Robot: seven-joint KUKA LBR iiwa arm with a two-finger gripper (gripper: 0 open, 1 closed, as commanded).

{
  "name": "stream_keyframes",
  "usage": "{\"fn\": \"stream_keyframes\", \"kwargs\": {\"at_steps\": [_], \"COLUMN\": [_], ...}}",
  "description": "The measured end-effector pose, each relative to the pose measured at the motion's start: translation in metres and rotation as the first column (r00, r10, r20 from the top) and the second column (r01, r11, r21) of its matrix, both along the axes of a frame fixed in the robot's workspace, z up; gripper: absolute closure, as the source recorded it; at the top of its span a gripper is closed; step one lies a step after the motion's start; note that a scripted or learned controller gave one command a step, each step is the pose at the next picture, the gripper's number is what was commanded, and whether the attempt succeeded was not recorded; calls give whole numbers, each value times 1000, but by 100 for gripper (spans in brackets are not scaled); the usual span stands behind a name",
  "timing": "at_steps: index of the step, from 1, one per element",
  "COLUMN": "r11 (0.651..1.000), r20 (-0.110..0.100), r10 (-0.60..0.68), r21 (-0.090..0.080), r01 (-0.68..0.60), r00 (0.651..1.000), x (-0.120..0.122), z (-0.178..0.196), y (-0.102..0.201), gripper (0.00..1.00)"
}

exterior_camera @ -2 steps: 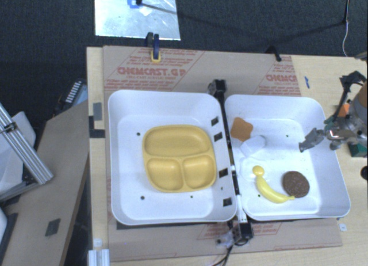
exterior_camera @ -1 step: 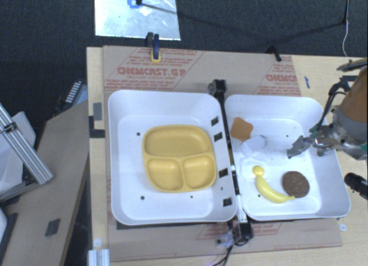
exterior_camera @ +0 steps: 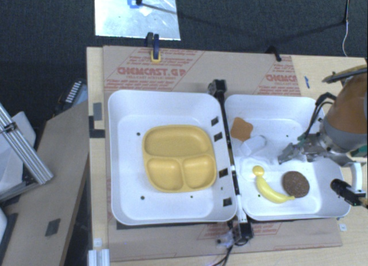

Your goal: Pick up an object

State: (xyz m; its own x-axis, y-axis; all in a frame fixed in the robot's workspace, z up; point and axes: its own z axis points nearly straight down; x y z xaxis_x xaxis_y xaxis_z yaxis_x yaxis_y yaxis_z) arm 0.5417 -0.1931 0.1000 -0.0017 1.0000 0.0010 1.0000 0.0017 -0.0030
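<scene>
In the right bin (exterior_camera: 270,109) lie a yellow banana (exterior_camera: 270,189), a round brown cookie (exterior_camera: 295,183), an orange-brown flat piece (exterior_camera: 242,128) and a small clear object (exterior_camera: 253,144). My gripper (exterior_camera: 296,152) reaches in from the right edge, low over the bin floor. It sits just above the cookie and to the right of the clear object. Nothing shows between its tips. The arm's grey wrist and orange band (exterior_camera: 349,106) hide the bin's right wall.
The left bin (exterior_camera: 123,121) holds a yellow divided plate (exterior_camera: 176,157). A black divider with clips (exterior_camera: 224,144) runs between the bins. Cardboard (exterior_camera: 172,69) lies under both. A shiny sheet (exterior_camera: 136,6) rests on the dark floor beyond.
</scene>
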Motion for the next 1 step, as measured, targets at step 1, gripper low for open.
{"fn": "stream_keyframes", "kwargs": {"at_steps": [1], "r11": [1000], "r20": [6], "r10": [0], "r21": [-3], "r01": [0], "r00": [1000], "x": [2], "z": [14], "y": [-1], "gripper": [100]}}
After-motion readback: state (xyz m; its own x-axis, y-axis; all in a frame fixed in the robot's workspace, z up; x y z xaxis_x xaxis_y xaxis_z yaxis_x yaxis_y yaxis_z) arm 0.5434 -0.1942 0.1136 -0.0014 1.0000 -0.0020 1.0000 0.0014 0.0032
